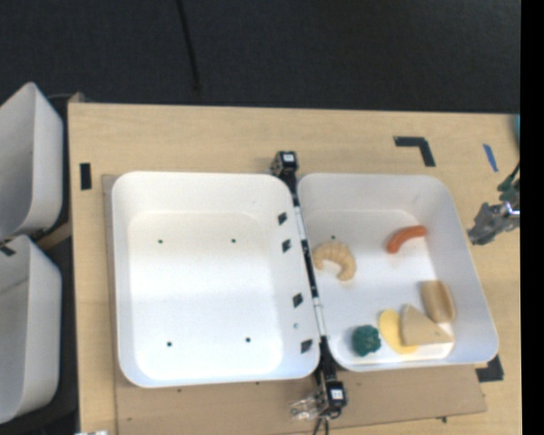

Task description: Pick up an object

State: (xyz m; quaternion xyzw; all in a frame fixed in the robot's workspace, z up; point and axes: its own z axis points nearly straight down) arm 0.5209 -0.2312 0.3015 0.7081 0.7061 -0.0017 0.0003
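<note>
The right bin (372,193) holds several small items. A tan croissant (335,260) lies near its left wall and an orange sausage-like piece (405,237) farther back. A brown bread roll (438,300) sits by the right wall, with a beige wedge (423,328) on a yellow piece (390,330) near the front. A dark green lump (366,339) lies beside them at the front. My gripper (488,223) shows as a small grey shape at the view's right edge, just outside the right bin's right rim and apart from every item.
The left bin (208,279) adjoins the right one along a clipped seam (304,270). Two white containers (14,243) stand off the bench's left side. Black corner marks (415,148) and a blue mark (490,157) lie on the wooden bench.
</note>
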